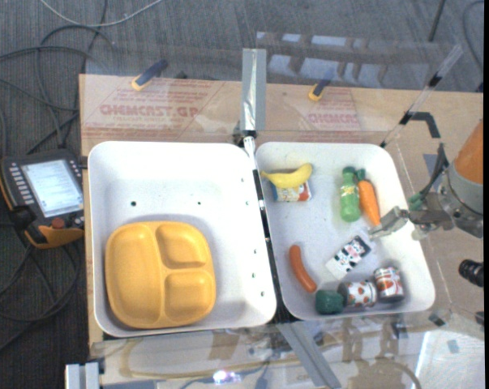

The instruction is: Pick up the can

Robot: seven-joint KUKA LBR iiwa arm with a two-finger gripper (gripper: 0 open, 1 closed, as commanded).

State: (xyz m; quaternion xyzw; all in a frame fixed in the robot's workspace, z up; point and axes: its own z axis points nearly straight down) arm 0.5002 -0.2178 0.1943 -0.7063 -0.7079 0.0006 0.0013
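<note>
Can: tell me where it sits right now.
In the camera view, the can lies in the right bin, at its near right corner, touching a red-and-white round item beside the dark green piece.

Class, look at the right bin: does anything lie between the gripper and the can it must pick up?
Nothing visible does. The gripper hovers over the right bin's right side; the can stands below it near the front corner. The black-and-white carton lies left of that line, and a round red-and-white item touches the can's left.

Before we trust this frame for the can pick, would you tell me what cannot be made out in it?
- Claw: open or shut unclear; blurred, small.
- Arm: cut off by the right edge.
- Can: label too small to read; items beside it touch or nearly so.
- Box: partly hidden under the banana.
</note>
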